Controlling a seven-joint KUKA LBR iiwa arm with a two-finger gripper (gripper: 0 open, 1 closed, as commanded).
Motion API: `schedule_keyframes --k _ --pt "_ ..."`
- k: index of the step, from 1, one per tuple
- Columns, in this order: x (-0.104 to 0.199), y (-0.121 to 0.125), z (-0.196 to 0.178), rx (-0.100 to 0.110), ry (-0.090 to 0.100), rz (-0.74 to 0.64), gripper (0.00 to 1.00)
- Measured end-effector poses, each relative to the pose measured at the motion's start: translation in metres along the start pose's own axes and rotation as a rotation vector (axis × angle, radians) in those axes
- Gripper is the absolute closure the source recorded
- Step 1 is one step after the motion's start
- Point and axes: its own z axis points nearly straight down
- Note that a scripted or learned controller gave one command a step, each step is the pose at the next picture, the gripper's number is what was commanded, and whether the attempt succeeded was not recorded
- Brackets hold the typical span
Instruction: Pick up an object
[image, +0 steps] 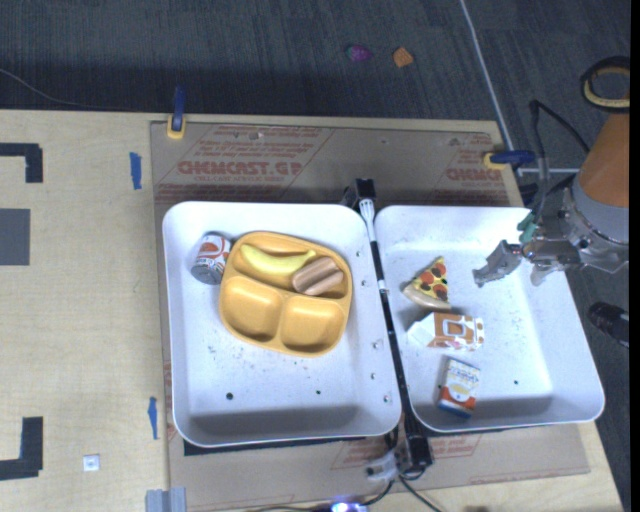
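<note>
My gripper (515, 272) hangs over the upper right part of the right bin (572, 395), its two fingers spread apart with nothing between them. A toy pizza slice (430, 283) lies to its left, apart from the fingers. Below the slice sits a small white and orange carton (455, 331), and a second small carton (459, 386) lies near the bin's front wall. The arm's orange band (610, 165) shows at the right edge.
The left bin (190, 400) holds a yellow divided plate (262, 305) with a toy banana (270, 260) and a hot dog (319, 277), and a small can (209, 257) at the plate's upper left. A black ridge (382, 300) separates the bins.
</note>
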Motion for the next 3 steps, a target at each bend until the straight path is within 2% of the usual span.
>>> schedule_keyframes --k 1,2,3 --pt "0.0159 0.0193 0.1491 -0.003 -0.001 0.000 0.00" --pt "0.0157 0.0197 0.1392 -0.005 -0.002 0.002 1.00" --pt "0.0157 0.0196 0.1392 -0.005 -0.002 0.001 0.00"
